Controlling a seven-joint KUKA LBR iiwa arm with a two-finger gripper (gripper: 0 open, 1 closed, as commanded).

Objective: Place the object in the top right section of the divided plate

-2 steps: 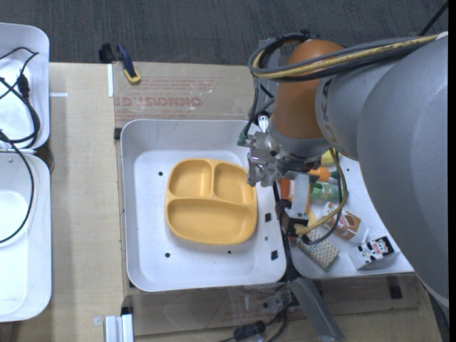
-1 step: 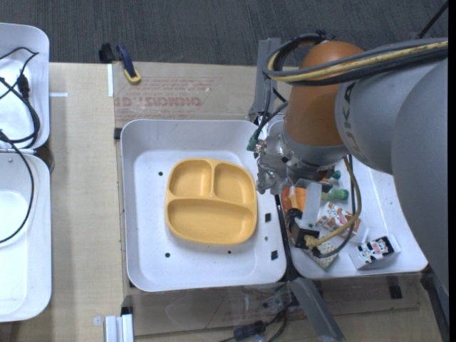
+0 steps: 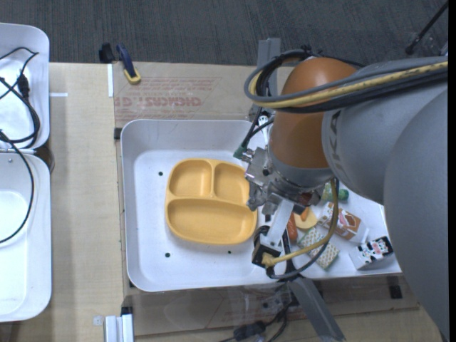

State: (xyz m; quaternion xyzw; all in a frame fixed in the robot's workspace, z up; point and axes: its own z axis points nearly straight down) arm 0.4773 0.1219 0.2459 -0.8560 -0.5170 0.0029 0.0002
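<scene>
A yellow divided plate (image 3: 209, 204) lies in the white bin (image 3: 146, 212), left of centre. It has two small sections at the top and one large section below, and all three look bare. My gripper (image 3: 268, 199) hangs under the orange wrist at the plate's right rim, beside the top right section (image 3: 231, 182). The wrist hides what lies beneath it. Several small toy foods lie just right of the gripper, among them an orange and red piece (image 3: 305, 219) and a waffle-like piece (image 3: 318, 249).
A red and white box (image 3: 348, 224), a cow-patterned carton (image 3: 372, 249) and a green piece (image 3: 343, 193) lie in the bin's right part. A second white bin (image 3: 21, 262) at the left carries black cables. A blue clamp (image 3: 127, 63) sits on the cardboard behind.
</scene>
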